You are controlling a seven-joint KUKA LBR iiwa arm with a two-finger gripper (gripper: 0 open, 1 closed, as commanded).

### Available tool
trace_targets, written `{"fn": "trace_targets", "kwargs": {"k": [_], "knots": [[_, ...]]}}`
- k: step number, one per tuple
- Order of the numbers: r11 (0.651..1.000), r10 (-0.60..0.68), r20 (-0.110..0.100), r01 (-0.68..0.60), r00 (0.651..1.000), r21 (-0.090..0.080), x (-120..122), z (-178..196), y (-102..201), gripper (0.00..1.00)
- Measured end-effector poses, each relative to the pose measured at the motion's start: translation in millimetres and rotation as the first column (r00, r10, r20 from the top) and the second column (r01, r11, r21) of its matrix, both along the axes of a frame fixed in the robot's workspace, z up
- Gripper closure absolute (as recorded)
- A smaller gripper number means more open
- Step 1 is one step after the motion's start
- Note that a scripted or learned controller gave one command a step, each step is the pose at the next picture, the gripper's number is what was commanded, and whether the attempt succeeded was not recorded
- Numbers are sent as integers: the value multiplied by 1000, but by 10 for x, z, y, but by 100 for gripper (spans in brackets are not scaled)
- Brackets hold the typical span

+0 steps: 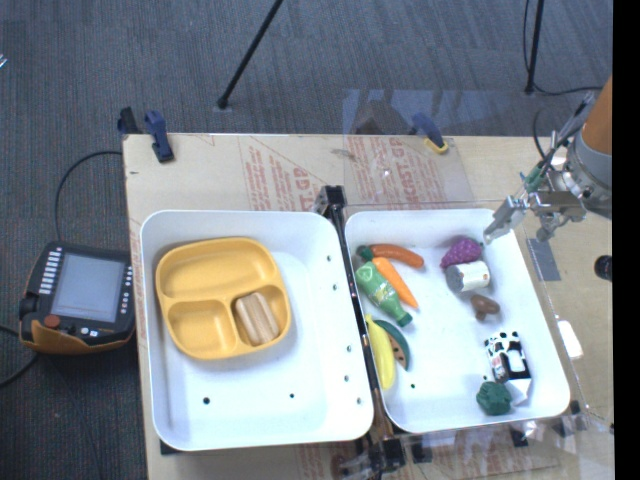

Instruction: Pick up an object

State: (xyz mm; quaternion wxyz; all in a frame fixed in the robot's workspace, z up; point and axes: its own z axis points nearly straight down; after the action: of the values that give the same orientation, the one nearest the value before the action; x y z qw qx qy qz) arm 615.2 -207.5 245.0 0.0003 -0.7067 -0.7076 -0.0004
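Camera view looks down on two white bins side by side: the left bin (180,408) and the right bin (450,408).

No one object is singled out. The right bin holds nine toy pieces. Toward 11 o'clock lie two orange carrots, one (397,256) nearly level and the other (396,282) slanting down to the right, with a green bottle (382,294) just beside them. Below these, near 8 o'clock, a yellow banana (383,354) lies lengthwise, with a dark green curved piece (400,345) touching its right side; what that piece is, I cannot tell. Toward 1 o'clock sits a purple bunch of grapes (461,251), with a white and grey cylinder (468,276) just under it and a small brown lump (485,306) below that. Near 5 o'clock stand a black-and-white carton (508,356) and a dark green lump (493,398), close together; both are too small to make out further.

The left bin holds one yellow divided tray (190,278) with three compartments, and one tan bread-like piece (256,318) lies in its lower right compartment.

The gripper (525,214) hangs at about 2 o'clock of the right bin, over its upper right rim, apart from the objects. Its fingers look spread, with nothing between them. The arm is cut off by the right edge, so just a little of its orange band shows.

A handheld control pendant (78,296) rests on the floor at 9 o'clock of the bench, and two blue clamps, one (157,134) and another (430,131), grip the far edge.
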Motion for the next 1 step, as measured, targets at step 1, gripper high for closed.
{"fn": "trace_targets", "kwargs": {"k": [1], "knots": [[938,-348,-20,348,937,0,-201,-1546,662,0]]}}
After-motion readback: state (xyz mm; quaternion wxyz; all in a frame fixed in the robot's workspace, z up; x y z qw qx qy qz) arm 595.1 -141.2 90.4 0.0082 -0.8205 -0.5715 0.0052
